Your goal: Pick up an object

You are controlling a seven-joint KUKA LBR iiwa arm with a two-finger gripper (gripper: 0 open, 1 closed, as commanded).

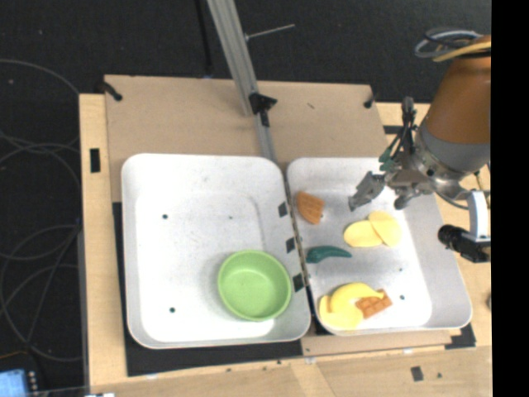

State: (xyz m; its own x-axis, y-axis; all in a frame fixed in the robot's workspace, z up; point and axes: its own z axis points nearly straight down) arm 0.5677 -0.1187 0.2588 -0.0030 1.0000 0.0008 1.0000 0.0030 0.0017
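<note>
My gripper (382, 195) hangs over the upper part of the right bin (331, 172), its two fingers spread open with nothing between them. Just below it lie two pale yellow pieces (372, 231) side by side. An orange piece (310, 208) sits to the left near the bin's left wall. A dark green pepper-like piece (327, 254) lies below that. At the bin's front sits a yellow object (343, 298) with a small orange piece (374, 304) on it.
The left bin (173, 205) holds a green bowl (254, 284) at its front right. A slanted metal pole (235, 56) rises from the back between the bins. The arm's orange and grey body (459, 114) stands over the right bin's far right corner.
</note>
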